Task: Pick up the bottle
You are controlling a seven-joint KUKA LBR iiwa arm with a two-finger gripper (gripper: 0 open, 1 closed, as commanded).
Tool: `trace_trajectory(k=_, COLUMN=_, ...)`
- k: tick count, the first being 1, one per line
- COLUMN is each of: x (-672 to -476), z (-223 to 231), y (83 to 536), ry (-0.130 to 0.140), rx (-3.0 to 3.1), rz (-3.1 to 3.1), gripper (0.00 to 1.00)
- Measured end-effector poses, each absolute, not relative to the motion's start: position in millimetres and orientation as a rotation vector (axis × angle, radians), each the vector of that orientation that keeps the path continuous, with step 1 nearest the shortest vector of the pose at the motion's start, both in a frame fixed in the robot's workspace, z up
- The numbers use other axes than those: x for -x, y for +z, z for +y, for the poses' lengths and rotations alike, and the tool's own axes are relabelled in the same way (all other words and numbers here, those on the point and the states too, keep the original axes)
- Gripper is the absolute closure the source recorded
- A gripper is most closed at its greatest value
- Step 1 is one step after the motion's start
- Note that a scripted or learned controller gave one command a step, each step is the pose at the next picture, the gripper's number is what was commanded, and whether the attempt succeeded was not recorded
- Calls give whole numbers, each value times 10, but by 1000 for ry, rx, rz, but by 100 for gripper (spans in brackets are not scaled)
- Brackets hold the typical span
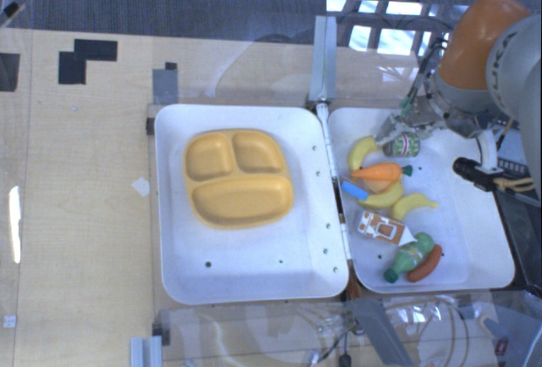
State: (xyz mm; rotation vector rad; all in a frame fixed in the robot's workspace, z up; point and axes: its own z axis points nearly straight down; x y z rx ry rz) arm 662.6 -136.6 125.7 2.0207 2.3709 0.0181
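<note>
- reaching in from the right, the grey arm (pixel 500 60) with its orange band hangs over the far part of the right bin (pixel 474 272), and the gripper (pixel 406 136) sits low near that bin's far-left area.
- between the gripper's fingers there seems to be a small greenish, patterned thing (pixel 406 142), but it is too small and blurred to name; whether the jaws are clenched on it or merely standing around it, i cannot tell.
- the bottle (pixel 410 257), green with a dark green cap, lies on its side near the front of the right bin, cap end towards the front-left, touching a red sausage-like piece (pixel 426 264) on its right side.
- just behind the bottle lies a small orange-and-white carton (pixel 380 228); further back are a carrot (pixel 378 174), and yellow bananas (pixel 362 152), with more yellow fruit (pixel 413 205) between them and the bottle.
- the left bin (pixel 254 280) bears a yellow divided tray (pixel 239 176) and plays no part in this.
- judged from this, the task is at the approach stage: the gripper is well apart from the bottle, at the opposite end of the same bin, and the bottle lies untouched.
- the next move calls for travel towards the front of the bin, a wrist turn so the fingers straddle the bottle across its width, and a descent that misses the sausage piece and the carton.
- risk: the round body may roll, or the sausage may be pinched along with it.
</note>
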Motion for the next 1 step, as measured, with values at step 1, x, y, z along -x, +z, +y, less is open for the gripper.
trace_trajectory(k=1, x=-6662, z=-1360, y=1406, ry=30, rx=-2011, rz=2365, gripper=100)
